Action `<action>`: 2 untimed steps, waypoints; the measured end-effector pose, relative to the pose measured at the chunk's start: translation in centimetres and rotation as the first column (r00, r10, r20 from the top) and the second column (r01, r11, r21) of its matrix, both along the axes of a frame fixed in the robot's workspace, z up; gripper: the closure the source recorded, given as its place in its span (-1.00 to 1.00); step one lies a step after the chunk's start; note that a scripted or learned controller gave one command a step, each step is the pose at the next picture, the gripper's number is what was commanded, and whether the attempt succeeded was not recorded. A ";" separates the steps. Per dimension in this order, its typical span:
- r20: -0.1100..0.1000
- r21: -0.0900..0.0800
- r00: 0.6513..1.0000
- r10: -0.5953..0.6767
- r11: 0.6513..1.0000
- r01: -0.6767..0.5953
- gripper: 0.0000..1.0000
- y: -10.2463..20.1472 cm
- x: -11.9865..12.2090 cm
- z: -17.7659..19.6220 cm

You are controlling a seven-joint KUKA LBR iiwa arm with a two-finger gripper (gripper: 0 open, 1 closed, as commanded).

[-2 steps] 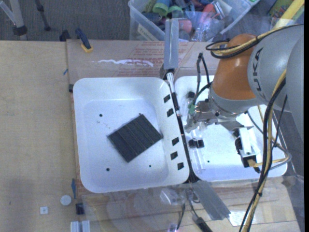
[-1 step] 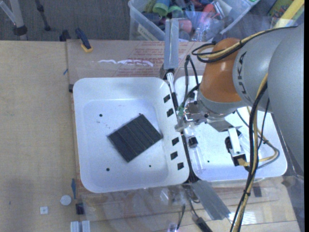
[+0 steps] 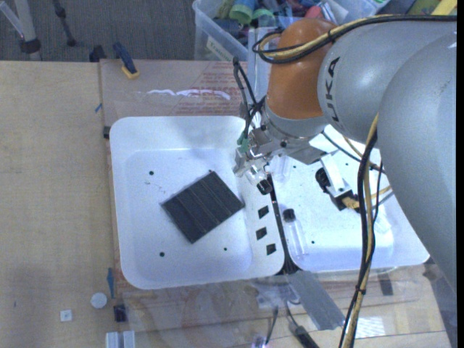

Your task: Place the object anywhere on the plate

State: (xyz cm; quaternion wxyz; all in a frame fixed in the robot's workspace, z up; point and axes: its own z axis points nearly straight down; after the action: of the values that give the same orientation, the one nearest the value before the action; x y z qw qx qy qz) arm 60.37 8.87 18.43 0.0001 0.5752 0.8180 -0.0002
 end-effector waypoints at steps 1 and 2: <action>0.002 0.000 0.980 -0.197 0.980 0.197 1.00 3.5 6.3 1.3; 0.001 0.000 0.951 -0.309 0.951 0.309 1.00 12.0 6.2 -2.3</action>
State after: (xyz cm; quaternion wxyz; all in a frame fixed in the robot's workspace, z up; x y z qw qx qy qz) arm 66.59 20.87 16.11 0.0006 0.6960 0.7181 0.0002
